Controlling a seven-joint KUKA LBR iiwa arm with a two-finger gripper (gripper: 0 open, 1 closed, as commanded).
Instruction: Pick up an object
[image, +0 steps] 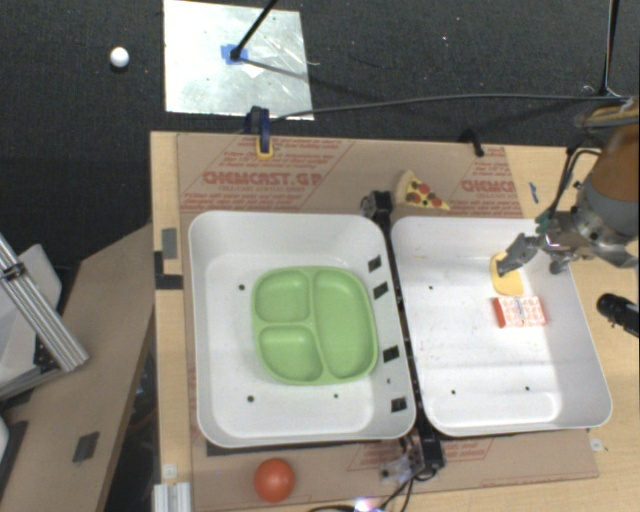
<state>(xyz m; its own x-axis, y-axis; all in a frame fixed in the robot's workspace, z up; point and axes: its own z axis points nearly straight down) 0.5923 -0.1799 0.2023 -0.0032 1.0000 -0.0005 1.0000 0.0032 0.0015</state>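
camera view | two-finger gripper (513, 258) over right white bin (575, 395), at small yellow block (508, 280); cannot tell its state or whether it grips | block likely light, stiff: take by opposite sides | red-white packet (519, 312) just beside

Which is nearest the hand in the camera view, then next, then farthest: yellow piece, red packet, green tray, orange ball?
1. Yellow piece, right bin, at the hand.
2. Red packet, right bin, just below.
3. Green tray, left bin.
4. Orange ball, front edge of bench.
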